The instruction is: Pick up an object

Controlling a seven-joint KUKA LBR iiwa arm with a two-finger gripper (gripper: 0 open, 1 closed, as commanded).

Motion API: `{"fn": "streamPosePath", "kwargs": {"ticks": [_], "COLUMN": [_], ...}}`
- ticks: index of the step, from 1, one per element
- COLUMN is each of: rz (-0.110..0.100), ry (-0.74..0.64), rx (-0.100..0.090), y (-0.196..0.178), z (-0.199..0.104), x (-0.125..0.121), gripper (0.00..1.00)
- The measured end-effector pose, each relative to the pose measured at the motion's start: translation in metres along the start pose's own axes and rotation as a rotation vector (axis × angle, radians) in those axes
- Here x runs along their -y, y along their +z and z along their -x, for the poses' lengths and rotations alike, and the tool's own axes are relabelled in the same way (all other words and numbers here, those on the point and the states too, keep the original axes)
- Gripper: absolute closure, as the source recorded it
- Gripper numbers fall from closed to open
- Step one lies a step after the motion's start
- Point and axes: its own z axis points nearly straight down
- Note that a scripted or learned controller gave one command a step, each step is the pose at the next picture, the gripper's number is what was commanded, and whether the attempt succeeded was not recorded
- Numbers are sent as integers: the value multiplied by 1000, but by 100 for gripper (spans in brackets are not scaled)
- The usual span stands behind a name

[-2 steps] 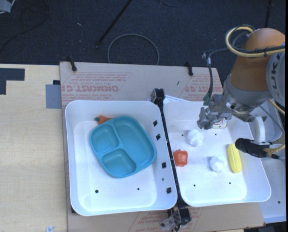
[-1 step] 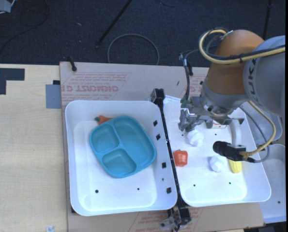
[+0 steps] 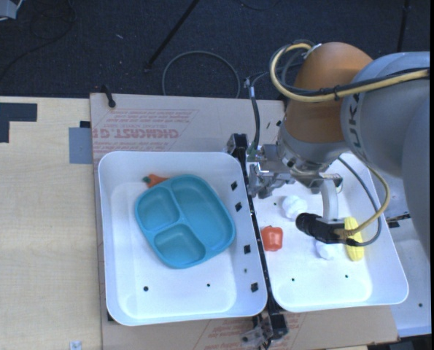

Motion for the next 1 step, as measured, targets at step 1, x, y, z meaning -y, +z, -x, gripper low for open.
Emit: {"fn": "streamPosePath", "kwargs": {"ticks": [1], "rz": [0], "ry": [0], "rx": [0], "y": [-2], "z": [-44], "x": [-6], "gripper": [100]}}
